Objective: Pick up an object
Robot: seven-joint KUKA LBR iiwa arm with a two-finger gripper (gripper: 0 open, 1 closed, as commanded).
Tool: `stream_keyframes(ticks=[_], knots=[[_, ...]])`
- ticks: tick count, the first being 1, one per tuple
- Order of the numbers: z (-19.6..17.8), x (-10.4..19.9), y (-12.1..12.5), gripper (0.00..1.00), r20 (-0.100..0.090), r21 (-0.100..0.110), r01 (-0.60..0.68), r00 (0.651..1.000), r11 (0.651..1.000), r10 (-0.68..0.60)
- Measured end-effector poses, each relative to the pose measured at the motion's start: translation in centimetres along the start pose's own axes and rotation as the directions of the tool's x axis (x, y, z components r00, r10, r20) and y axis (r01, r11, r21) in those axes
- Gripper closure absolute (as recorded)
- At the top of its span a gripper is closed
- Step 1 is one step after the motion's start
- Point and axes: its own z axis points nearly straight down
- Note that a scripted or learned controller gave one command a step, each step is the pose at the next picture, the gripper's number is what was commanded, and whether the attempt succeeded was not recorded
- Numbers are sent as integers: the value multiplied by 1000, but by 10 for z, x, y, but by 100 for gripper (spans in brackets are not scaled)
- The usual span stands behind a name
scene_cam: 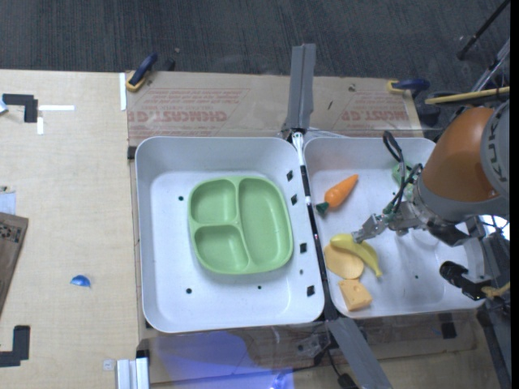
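Note:
The right bin (422, 294) holds an orange carrot (340, 190) near its upper left, a yellow banana (362, 251) lower down, a pale yellow round piece (344, 263) beside the banana, and a cheese-coloured wedge (355, 295) near the front wall. My gripper (366, 230) reaches in from the right, its fingertips low and just above the banana's upper end. The fingers look slightly spread, with nothing between them. A green item (397, 171) sits partly hidden behind the wrist.
The left bin (162, 241) carries a green three-compartment plate (241, 224). A grey divider post (302, 87) stands between the bins at the back. Cardboard lies behind, with blue clamps (143, 70) on it. The orange-banded arm (466, 160) covers the right bin's far right side.

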Motion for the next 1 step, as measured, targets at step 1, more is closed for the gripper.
stream_keyframes(ticks=[1], knots=[[1, 18, -16, 0, 1, 1, -13, 1000, 1000, 13]])
